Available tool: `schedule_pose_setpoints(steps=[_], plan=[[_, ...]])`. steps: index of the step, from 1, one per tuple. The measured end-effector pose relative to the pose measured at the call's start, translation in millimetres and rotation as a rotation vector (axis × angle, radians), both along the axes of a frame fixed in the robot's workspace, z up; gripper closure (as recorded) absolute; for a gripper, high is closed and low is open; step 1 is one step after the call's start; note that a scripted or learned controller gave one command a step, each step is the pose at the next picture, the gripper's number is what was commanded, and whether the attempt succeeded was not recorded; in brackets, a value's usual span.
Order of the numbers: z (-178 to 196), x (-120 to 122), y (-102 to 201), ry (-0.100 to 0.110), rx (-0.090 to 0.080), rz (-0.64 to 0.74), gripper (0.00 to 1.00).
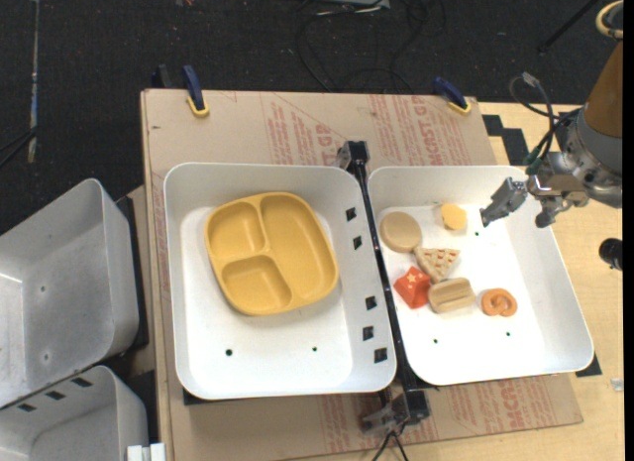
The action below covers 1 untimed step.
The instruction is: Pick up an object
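Note:
The right bin [535,340] holds several toy foods: a round tan cookie [400,230], a small yellow piece [454,216], a cracker-like wedge [438,261], a red piece [412,288], a tan bread piece [451,295] and an orange ring [498,302]. My gripper [523,204] hangs over the bin's upper right part, to the right of the yellow piece. Its two fingers stand apart with nothing between them.
The left bin [198,350] holds a yellow divided plate [269,251]. A black divider with clips [374,281] runs between the bins. Grey plastic tubs [54,281] stand off the bench to the left. Blue clamps [195,92] sit at the board's far edge.

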<state>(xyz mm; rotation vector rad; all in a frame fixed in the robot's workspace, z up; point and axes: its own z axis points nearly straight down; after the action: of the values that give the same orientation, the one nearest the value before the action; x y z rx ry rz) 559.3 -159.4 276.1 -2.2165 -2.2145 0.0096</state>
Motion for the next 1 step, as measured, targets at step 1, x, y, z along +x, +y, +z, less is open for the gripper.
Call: schedule_pose_setpoints(steps=[1], plan=[[5.1, 1.9, 0.4, -0.010, -0.002, 0.002, 0.00]])
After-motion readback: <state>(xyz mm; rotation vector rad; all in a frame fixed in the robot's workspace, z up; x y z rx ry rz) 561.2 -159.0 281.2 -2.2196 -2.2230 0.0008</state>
